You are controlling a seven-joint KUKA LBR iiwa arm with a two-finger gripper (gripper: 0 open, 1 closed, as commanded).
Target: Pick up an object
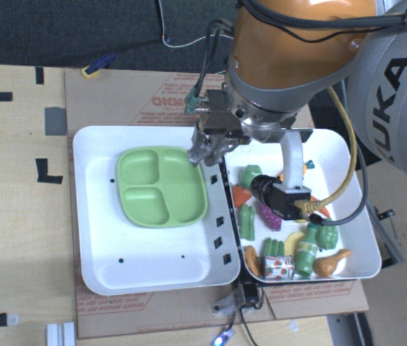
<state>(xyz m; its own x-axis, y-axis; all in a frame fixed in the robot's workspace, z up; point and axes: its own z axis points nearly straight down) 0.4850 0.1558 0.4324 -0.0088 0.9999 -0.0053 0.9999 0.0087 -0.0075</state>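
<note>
Grey arm (pixel 395 92) casing, top right: black letters "KUKA", partly cut off. Cardboard sheet (pixel 153 99) under bins: red print, upside down, unreadable.

We see two bins side by side on the table (pixel 16 215). The plate (pixel 162 187) lies in the left bin (pixel 95 258). The toy foods (pixel 290 254) lie in the right bin (pixel 333 146).

Grey KUKA iiwa arm (pixel 391 85) with glossy orange band (pixel 301 27), black lettering, black and yellow cables, and dark metal wrist fittings.
</note>
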